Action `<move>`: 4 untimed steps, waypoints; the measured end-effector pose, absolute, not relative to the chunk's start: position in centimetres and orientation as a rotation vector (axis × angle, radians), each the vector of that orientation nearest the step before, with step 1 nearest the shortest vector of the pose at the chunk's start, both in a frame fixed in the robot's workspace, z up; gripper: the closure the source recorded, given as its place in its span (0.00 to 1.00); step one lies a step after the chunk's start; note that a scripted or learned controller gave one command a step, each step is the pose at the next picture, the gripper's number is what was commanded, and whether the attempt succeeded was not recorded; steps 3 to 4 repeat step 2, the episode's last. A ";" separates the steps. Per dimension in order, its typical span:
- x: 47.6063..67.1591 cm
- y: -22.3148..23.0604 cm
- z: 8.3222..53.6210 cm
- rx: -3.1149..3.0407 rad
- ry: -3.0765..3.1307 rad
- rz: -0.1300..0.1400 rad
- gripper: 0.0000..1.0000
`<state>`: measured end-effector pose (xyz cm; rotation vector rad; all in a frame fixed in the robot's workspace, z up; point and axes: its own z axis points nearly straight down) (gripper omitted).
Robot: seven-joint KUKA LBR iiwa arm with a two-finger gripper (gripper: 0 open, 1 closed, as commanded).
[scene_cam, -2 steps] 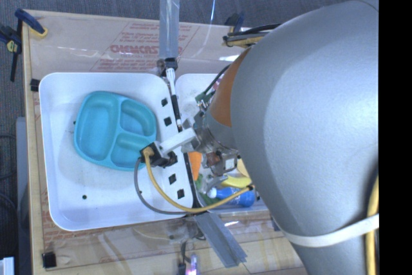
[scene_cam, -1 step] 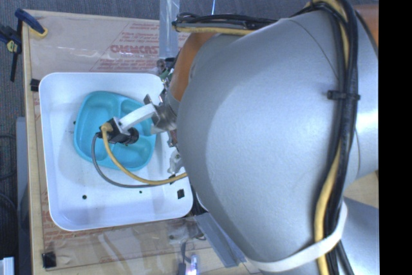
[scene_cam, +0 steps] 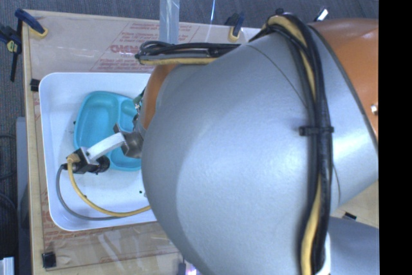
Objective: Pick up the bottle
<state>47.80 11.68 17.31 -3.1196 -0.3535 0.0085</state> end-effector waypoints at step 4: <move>49.1 14.1 20.5 -3.121 -0.355 0.010 0.00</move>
